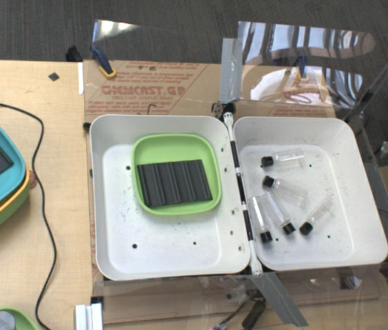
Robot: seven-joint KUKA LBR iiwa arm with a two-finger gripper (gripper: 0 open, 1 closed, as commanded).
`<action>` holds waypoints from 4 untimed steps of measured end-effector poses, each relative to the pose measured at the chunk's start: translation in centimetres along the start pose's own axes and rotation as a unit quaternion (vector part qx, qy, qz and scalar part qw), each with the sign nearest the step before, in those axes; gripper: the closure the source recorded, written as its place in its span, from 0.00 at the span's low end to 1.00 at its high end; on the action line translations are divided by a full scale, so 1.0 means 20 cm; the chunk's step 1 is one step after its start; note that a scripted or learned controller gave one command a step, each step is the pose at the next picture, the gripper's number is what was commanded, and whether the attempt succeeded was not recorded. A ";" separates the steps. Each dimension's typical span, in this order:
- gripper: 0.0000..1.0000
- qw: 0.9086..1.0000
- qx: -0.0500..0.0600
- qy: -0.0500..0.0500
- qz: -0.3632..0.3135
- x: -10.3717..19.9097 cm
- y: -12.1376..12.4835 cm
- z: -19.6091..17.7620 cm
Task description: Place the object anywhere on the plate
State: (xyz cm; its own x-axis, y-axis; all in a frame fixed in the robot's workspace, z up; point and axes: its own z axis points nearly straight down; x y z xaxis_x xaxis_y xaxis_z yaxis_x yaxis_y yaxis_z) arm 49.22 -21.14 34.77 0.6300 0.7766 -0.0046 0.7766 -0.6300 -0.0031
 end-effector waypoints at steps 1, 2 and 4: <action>0.00 0.998 0.000 0.000 0.057 0.04 0.05 -0.40; 0.00 0.990 0.000 0.000 0.139 0.12 0.15 -0.46; 0.00 0.942 0.001 0.000 0.334 0.37 0.54 -0.46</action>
State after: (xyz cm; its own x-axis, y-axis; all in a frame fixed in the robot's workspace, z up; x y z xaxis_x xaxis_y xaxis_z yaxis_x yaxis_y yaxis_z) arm 62.36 -22.14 43.93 0.9786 0.2056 -0.0055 0.2056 -0.9786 -0.0012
